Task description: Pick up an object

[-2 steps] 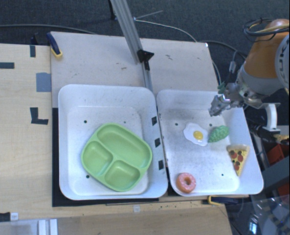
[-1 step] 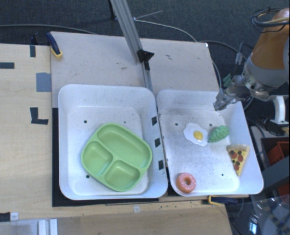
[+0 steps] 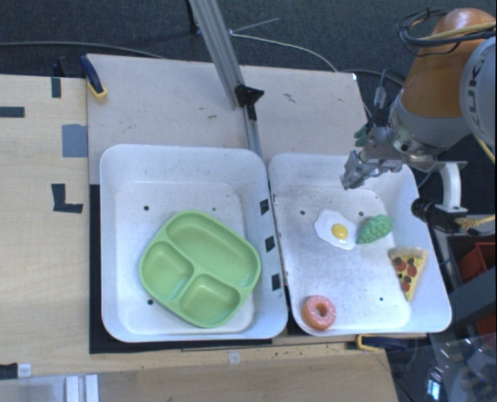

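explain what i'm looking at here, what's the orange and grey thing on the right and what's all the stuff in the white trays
The grey and orange thing is a robot arm, reaching in from the right. At its tip is a gripper, a two-finger claw for picking things up. It hangs over the far end of the right bin, and I see nothing between its fingers; the picture is too coarse to say how they stand.

The one camera sits above the bench and looks down at a slant.

Two shallow white bins lie side by side. The left bin holds a green divided plate. The right bin holds toy food: a fried egg, a green broccoli-like piece beside it, a pizza slice and a pink donut.
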Motion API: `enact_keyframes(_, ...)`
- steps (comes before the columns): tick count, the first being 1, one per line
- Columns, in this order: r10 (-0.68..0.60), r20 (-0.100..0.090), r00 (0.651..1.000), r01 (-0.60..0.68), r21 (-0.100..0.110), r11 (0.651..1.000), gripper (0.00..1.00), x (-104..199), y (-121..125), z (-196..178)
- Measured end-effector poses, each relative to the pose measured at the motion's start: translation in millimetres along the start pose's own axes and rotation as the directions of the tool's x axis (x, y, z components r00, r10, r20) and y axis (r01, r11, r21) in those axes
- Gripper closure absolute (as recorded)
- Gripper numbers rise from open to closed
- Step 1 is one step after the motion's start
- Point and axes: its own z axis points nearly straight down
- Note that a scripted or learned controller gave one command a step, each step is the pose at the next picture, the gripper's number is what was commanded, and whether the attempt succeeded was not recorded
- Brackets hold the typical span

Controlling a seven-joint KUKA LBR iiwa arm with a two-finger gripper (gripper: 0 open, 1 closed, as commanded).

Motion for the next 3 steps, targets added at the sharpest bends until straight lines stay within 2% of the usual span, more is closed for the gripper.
enact_keyframes(2, -0.001, -0.001, 1.0, 0.001, 0.001, 1.0, 1.0, 114.6, -15.1, -3.0)
enact_keyframes(3, 0.0, 0.001, 1.0, 0.0, 0.002, 1.0, 1.0, 161.4, -21.5, 4.3)
